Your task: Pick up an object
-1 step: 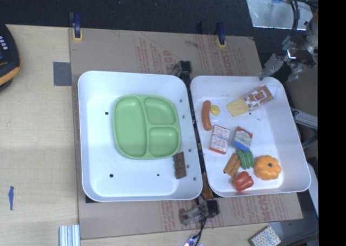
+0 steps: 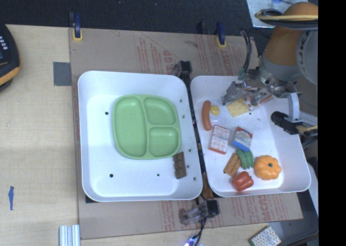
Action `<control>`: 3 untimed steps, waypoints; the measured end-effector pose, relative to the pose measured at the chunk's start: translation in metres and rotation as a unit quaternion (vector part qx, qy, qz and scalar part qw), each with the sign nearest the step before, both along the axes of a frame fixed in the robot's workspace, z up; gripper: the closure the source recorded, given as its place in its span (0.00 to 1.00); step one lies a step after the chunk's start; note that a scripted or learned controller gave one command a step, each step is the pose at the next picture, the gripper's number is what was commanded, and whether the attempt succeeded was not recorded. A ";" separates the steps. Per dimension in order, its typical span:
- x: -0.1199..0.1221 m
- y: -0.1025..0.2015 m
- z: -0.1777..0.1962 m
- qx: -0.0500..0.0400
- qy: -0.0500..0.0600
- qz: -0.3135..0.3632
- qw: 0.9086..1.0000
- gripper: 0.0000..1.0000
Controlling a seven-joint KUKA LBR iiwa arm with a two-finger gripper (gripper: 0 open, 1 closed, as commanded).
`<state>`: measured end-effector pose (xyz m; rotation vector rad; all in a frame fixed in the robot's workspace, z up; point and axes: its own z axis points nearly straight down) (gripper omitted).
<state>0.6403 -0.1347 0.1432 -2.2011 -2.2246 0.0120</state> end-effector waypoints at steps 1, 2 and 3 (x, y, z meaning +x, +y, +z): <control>0.018 0.039 -0.049 -0.002 -0.007 -0.001 1.000 0.00; 0.020 0.041 -0.045 -0.002 -0.010 -0.001 1.000 0.00; 0.016 0.042 -0.051 -0.001 -0.004 -0.002 1.000 0.00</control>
